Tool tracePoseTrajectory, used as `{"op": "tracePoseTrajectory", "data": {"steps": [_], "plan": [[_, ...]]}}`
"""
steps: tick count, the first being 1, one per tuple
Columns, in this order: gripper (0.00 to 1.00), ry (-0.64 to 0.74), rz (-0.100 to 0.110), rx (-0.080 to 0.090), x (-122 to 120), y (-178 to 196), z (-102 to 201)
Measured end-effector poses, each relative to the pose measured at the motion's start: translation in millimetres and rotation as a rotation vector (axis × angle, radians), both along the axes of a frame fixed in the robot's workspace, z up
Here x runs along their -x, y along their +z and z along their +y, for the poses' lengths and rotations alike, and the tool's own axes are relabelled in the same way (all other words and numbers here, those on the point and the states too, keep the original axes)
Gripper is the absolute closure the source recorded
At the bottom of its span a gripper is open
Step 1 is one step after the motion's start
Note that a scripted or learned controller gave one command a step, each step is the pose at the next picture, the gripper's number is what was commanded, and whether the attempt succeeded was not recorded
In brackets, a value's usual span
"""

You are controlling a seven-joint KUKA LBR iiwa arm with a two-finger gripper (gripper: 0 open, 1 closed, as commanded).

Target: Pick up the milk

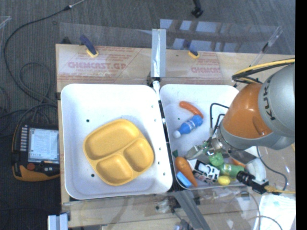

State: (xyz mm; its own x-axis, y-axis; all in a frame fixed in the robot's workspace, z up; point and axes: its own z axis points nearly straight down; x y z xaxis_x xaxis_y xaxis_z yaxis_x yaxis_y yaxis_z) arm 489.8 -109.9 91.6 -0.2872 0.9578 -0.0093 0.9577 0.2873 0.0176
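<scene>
We see the claw (207, 150) low in the right bin (169, 110), its grip unreadable; the milk (206, 170) lies just below it.

Single fixed overhead camera (slanted), facing down on both bins (72, 128).

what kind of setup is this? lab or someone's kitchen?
Most likely a robotics lab, not a kitchen. A grey and orange arm reaches over two white bins on a bench, toy food fills the right bin, and a teach pendant lies on carpet beside cabling.
</scene>
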Motion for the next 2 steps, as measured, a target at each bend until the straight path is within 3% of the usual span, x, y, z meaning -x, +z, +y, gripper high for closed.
{"op": "tracePoseTrajectory", "data": {"steps": [1,2], "plan": [[0.0,0.047,0.001,-0.003,-0.6,0.1,-18.5],[0.0,0.068,-0.001,0.006,0.1,-0.1,-8.9]]}}
